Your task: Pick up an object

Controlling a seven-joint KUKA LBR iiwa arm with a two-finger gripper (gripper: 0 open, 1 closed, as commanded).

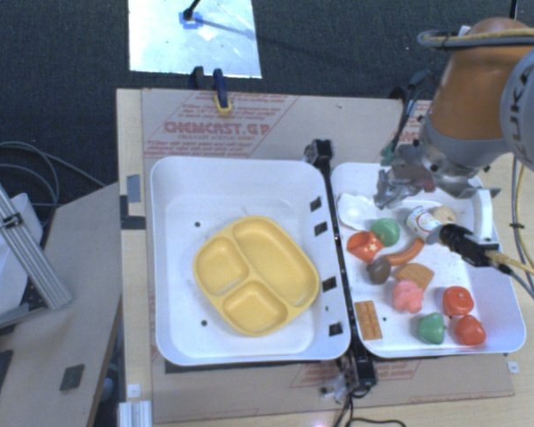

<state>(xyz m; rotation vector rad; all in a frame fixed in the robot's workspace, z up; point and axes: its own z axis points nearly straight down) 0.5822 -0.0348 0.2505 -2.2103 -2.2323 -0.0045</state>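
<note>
the gripper [384, 188] is seen low over the right bin [498, 327], by a white piece [356, 209] (finger state can't be told). toy food [408, 295] is scattered nearby; a yellow tray [254, 274] is held in the left bin [173, 238].

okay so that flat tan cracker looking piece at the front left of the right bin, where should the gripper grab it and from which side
The tan cracker piece lies flat near the right bin's left wall, its long axis running front to back. I would come straight down from above and close across its short width at mid-length. The wall sits close on its left, so that finger may have little room; nudging it rightward first could help. The gripper is at the back of the bin.
</note>
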